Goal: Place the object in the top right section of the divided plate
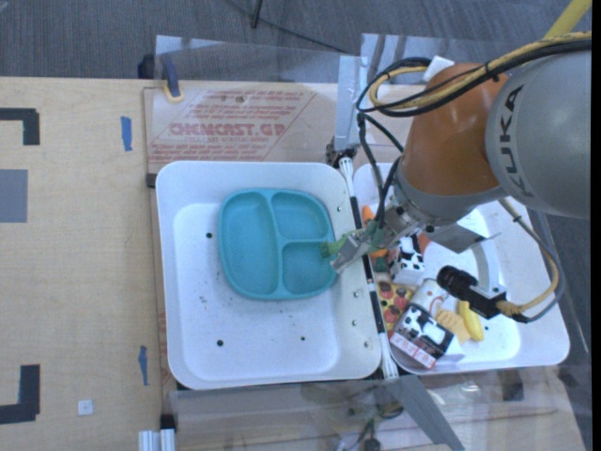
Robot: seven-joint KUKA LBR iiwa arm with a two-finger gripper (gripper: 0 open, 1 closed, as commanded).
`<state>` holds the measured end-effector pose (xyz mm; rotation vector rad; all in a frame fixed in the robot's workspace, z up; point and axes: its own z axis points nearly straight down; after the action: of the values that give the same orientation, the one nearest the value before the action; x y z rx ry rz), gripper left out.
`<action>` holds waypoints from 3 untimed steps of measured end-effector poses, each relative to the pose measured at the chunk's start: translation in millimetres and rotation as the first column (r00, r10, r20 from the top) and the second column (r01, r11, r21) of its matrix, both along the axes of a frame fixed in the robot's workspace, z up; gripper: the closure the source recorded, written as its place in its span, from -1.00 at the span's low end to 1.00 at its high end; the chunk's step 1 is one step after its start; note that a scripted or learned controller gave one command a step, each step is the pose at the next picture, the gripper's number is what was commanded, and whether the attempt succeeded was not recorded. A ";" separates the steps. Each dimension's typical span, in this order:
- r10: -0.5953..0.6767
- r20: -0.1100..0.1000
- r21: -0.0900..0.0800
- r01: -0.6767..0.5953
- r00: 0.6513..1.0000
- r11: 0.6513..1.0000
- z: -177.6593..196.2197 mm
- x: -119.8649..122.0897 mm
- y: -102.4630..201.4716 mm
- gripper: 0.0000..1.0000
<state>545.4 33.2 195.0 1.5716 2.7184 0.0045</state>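
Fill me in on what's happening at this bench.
A grey KUKA arm with an orange band reaches in from the right, over two shallow white bins. Its gripper sits at the right edge of a teal three-section divided plate in the left white bin, with something small and green at its tip. The right white bin holds a jumble of small toys. The plate's sections all look bare, so nothing has been placed yet.

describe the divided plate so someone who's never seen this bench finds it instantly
Start at the left white bin. The divided plate lies flat in its upper middle, with the gripper at its right rim. It is the one teal item there, rounded, with three sections; the small toys lie in the right bin.
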 end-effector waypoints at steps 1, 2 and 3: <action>-0.001 0.004 0.000 0.001 1.000 1.000 10.1 1.2 0.0 1.00; -0.001 0.004 0.001 0.001 1.000 1.000 10.3 1.3 0.4 -1.00; -0.002 0.009 0.001 0.002 1.000 1.000 20.4 2.5 0.4 1.00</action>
<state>547.8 33.6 215.3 1.5704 2.7112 0.0129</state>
